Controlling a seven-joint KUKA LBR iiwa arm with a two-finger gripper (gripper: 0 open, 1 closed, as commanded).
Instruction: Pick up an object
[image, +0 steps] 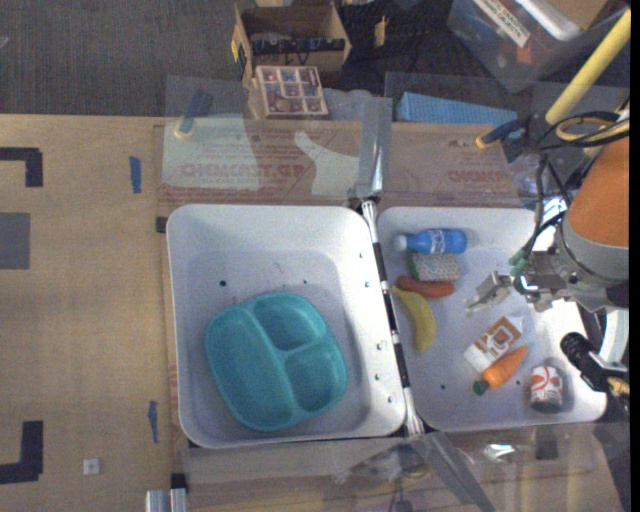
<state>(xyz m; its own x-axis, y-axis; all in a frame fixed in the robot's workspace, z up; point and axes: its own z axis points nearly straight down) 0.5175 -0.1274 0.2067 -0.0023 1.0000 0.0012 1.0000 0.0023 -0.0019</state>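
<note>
Faint red lettering on the cardboard sheets (262, 170) behind the bins is too blurred to read.

The arm (600, 215) runs off the right edge; the tool (492, 292) is blurred.

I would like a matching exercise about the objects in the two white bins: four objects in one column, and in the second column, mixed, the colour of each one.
Objects:
1. divided plate in the left bin
2. bottle at the far side of the right bin
3. banana
4. carrot

Colours:
A. yellow
B. orange with a green end
C. teal
D. blue with a white cap

Right pairs: 1-C, 2-D, 3-A, 4-B.
</note>
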